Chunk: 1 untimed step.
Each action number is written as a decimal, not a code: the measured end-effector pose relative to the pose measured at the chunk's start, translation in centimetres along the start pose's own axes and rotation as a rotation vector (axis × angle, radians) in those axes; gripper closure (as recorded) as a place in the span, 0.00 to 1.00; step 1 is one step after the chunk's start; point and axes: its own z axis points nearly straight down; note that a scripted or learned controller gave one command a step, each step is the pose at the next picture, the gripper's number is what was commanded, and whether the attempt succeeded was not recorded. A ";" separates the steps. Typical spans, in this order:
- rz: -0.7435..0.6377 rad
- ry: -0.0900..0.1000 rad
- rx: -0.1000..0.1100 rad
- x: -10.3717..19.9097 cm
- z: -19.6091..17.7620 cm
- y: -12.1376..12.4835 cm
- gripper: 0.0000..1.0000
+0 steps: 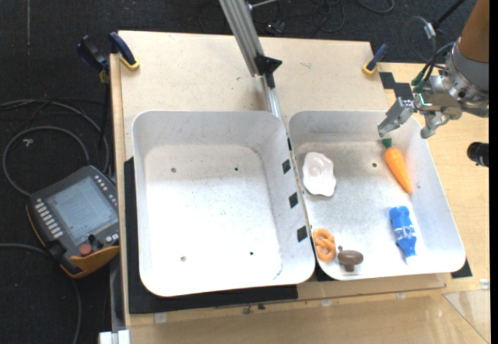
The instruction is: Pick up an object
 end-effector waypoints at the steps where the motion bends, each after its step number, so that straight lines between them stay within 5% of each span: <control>1: -0.001 -0.001 -0.005 0.0 -0.3 0.1 0.00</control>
